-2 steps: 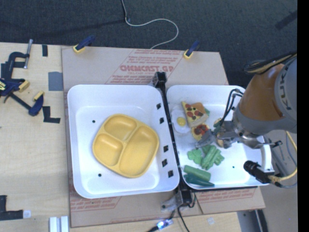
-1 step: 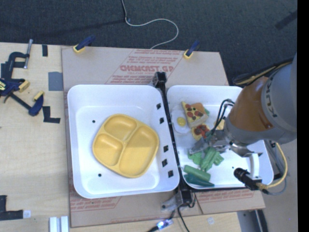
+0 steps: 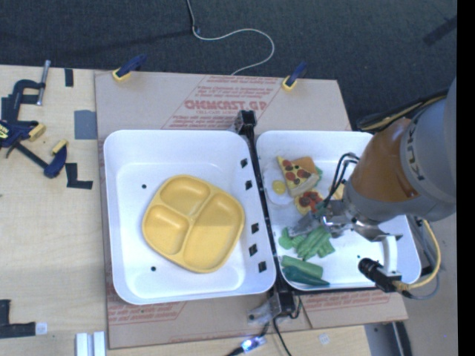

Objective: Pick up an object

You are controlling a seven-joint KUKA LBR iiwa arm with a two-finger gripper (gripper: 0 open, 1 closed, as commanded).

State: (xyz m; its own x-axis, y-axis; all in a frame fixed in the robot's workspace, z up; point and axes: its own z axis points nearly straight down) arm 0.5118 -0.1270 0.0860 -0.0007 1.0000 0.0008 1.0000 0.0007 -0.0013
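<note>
Green cucumber [image 3: 304, 272] lies below bean pods [image 3: 308, 242]; jaws' [image 3: 318, 217] state unclear, pizza slice [image 3: 298, 173] beyond.

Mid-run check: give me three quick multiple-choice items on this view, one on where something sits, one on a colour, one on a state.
1. Where does the divided plate lie?
A. in the left bin
B. in the right bin
C. on the cardboard outside the bins

2. What colour is that plate?
A. white
B. yellow
C. blue

3. How does the plate lie?
A. flat, compartments up
B. face down
C. on edge against a wall

Answers:
1 A, the plate rests on the left bin's floor, alone.
2 B, it is yellow against white.
3 A, its three compartments face the camera.
</note>
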